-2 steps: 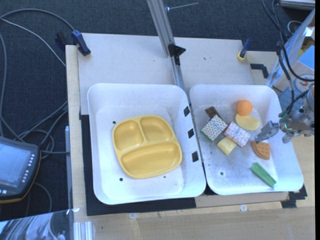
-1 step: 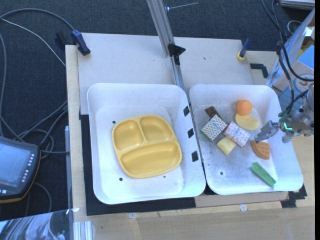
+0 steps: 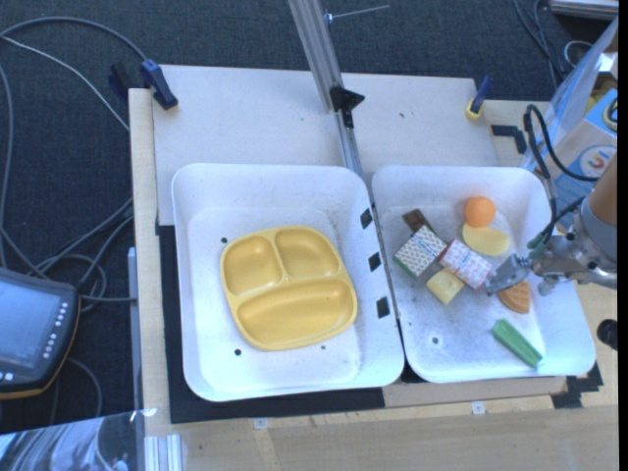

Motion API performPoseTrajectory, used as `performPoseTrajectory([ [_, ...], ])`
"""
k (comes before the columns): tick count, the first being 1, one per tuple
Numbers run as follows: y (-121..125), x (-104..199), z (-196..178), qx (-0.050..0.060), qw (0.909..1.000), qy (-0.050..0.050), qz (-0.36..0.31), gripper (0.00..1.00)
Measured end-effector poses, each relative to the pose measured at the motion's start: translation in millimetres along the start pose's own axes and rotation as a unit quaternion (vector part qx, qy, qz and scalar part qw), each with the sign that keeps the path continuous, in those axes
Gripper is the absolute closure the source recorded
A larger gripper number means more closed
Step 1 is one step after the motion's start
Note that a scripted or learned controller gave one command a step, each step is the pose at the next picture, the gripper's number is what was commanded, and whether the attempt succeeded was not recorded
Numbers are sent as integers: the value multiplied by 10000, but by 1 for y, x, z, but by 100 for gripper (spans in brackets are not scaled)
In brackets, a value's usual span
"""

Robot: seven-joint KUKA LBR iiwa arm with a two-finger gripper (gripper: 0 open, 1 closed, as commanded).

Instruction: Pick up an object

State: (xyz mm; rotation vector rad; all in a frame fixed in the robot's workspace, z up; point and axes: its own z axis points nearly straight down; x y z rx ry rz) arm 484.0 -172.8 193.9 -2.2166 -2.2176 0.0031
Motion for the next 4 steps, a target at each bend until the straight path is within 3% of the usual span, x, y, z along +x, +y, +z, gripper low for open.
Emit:
performPoseTrajectory([
  [2, 5, -6, 104, 5, 10000, 4, 2, 0],
  [3, 7, -7, 91, -34, 10000, -6, 0, 100],
  [4, 9, -4, 47, -53, 10000, -22, -5, 100],
])
